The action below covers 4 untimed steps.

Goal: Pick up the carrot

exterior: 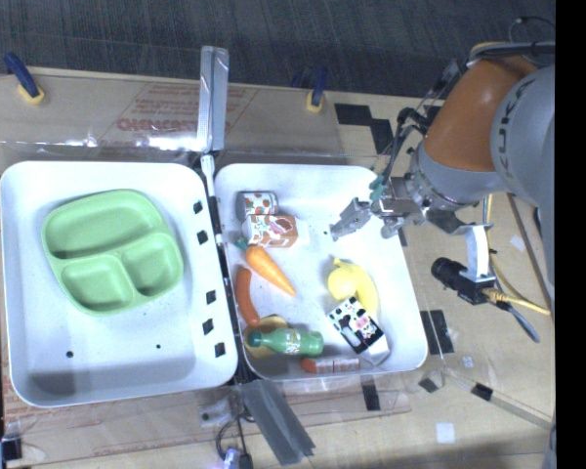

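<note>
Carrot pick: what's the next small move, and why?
Probably shift the pincer toward the view's left and a bit toward its bottom, to sit over the carrot. The pincer is in the right bin's upper middle, apart from the carrot, which lies tilted just below the small printed carton near the bin's left wall.
</note>
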### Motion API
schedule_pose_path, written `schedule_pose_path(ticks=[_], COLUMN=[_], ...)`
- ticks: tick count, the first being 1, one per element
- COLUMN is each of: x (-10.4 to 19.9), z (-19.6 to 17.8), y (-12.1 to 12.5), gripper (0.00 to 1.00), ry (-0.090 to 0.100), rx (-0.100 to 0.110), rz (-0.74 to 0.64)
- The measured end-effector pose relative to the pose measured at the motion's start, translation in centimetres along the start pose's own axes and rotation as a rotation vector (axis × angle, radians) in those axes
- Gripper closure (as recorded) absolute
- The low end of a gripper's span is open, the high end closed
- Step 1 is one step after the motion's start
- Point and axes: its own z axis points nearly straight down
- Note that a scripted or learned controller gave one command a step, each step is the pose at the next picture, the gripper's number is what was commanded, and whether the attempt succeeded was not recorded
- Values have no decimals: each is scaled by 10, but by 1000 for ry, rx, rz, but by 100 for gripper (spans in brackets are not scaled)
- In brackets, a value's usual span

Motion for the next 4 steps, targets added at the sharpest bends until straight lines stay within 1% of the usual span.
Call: schedule_pose_path(ticks=[1,2,3,4], x=[-2,-6,75,74], z=[31,34,124,114], y=[-31,-14,-9,-9], gripper=[0,0,0,100], ry=[0,0,0,0], rx=[0,-3,0,2], rz=[127,105,-114,-117])
